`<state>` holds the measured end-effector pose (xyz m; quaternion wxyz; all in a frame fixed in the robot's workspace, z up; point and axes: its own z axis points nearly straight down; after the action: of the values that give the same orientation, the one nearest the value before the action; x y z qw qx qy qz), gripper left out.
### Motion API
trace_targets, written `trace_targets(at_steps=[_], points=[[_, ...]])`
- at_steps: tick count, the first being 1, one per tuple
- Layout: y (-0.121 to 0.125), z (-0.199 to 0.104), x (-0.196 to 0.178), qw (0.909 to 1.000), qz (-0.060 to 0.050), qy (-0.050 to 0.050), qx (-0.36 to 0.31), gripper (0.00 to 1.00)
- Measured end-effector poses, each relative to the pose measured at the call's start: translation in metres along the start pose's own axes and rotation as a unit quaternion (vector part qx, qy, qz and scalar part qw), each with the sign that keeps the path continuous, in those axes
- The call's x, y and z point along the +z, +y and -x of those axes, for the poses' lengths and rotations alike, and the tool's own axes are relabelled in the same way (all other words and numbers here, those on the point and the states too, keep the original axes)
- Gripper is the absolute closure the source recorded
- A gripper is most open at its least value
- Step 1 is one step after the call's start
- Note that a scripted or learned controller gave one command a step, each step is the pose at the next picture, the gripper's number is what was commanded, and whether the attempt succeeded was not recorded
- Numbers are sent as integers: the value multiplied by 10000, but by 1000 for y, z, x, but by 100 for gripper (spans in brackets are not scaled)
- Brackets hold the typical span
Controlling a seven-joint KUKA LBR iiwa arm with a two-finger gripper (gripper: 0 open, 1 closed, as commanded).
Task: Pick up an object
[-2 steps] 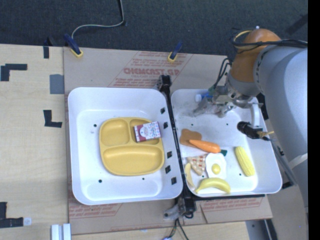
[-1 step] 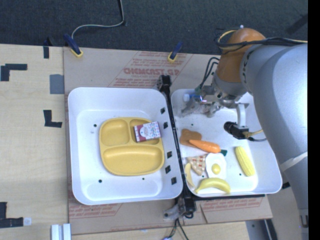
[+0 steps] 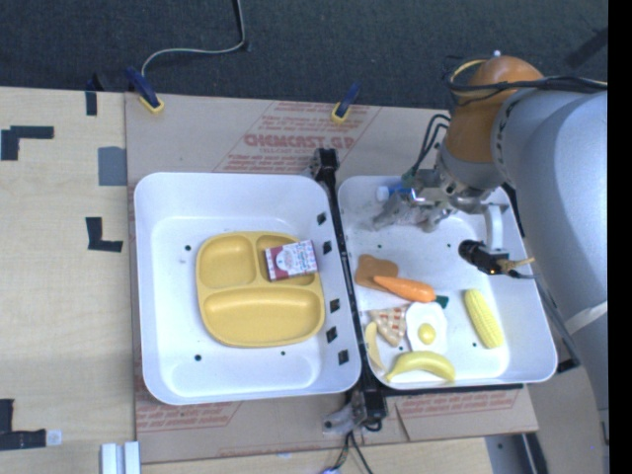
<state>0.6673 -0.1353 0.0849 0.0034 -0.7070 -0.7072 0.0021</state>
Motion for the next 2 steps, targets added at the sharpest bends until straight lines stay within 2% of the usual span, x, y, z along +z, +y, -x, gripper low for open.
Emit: trace_targets(at_steps=[1, 2], points=[[0, 27, 0, 10000, -5, 5, 1, 0], [0, 33, 0, 10000, -9, 6, -3, 0]])
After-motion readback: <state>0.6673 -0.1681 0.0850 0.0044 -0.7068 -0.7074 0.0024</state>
